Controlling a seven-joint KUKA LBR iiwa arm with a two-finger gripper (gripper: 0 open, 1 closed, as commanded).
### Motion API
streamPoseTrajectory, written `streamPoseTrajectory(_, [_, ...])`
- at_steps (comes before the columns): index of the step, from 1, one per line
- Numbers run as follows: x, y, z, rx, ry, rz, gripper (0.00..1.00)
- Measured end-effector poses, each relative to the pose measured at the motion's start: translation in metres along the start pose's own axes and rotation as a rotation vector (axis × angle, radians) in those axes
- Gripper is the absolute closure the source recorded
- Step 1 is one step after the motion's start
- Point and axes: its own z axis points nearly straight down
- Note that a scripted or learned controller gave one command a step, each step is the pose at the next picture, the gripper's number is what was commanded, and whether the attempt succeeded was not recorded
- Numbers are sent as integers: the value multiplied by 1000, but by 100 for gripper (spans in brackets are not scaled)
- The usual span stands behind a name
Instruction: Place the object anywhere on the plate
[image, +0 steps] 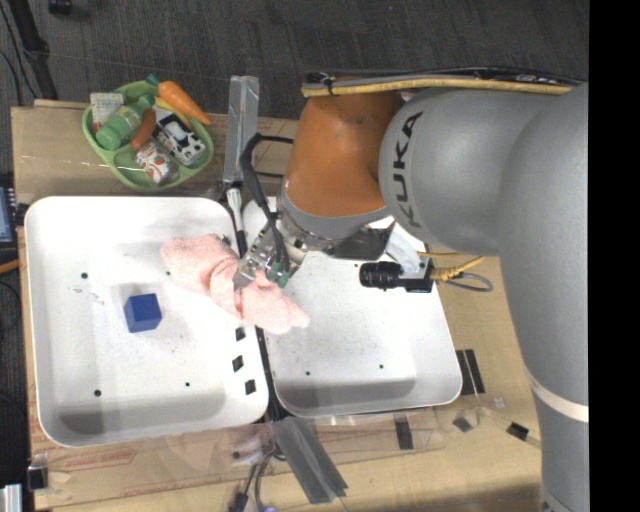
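White bins (60, 300), crumpled pink cloth (235, 280)

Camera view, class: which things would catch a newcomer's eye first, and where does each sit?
The big grey arm with its orange band fills the right side. A pink cloth drapes over the seam between the two bins, under the end effector. A blue cube sits in the left bin.

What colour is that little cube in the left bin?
Blue; the cube shows plainly in the camera view.

Robotics lab: KUKA arm (470, 150) over two white bins (60, 300) on a taped wooden tabletop (60, 130), green bowl of toy food (150, 130) at its far-left corner.
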Motion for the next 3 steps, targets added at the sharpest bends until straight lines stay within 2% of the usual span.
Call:
streamPoseTrajectory(1, [36, 15, -4, 0, -1, -405, 100])
streamPoseTrajectory(2, [79, 35, -16, 1, 0, -611, 100])
streamPoseTrajectory(3, [79, 35, -16, 1, -1, -611, 0])
